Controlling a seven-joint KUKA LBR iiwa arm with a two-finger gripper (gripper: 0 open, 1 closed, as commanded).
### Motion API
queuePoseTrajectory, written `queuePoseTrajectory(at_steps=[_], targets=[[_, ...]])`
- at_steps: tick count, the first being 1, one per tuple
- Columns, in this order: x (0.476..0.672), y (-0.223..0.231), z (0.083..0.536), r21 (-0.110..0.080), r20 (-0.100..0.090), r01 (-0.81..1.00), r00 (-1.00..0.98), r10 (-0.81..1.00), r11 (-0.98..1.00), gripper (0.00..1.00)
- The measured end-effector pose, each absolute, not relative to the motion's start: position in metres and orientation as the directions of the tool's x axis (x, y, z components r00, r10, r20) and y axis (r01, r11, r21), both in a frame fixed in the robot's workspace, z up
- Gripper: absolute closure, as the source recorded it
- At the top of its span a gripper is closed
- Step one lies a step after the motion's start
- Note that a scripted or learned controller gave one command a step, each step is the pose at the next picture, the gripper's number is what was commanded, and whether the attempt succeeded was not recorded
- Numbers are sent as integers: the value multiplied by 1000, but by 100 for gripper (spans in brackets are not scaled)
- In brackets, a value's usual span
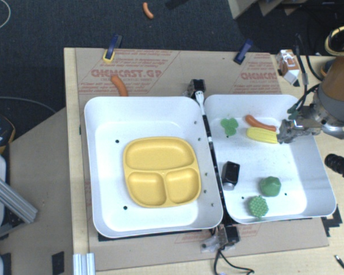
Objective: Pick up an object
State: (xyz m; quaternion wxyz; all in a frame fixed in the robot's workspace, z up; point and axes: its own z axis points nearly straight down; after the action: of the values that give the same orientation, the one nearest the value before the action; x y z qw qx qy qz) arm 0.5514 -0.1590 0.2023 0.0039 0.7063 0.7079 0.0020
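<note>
The right bin (309, 171) holds a yellow corn cob (262, 135), a small orange-red sausage (259, 121), a green leafy piece (229, 125), a black block (230, 173), a green round piece (270, 185) and a light green bumpy ball (258, 206). My gripper (285, 134) reaches in from the right and sits at the right end of the corn cob, close to the sausage. I cannot make out whether anything sits between its tips.
The left bin (103, 153) holds a yellow divided plate (160, 171). An orange sausage (120, 85) lies on the cardboard behind the left bin, another (148, 10) on the dark floor. Clamps (110, 48) hold the board's back edge. Cables run at the right.
</note>
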Motion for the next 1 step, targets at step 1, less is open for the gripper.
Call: queuePoseTrajectory(at_steps=[1], targets=[[553,-159,227,6,-2,1000,-2,1000,2,100]])
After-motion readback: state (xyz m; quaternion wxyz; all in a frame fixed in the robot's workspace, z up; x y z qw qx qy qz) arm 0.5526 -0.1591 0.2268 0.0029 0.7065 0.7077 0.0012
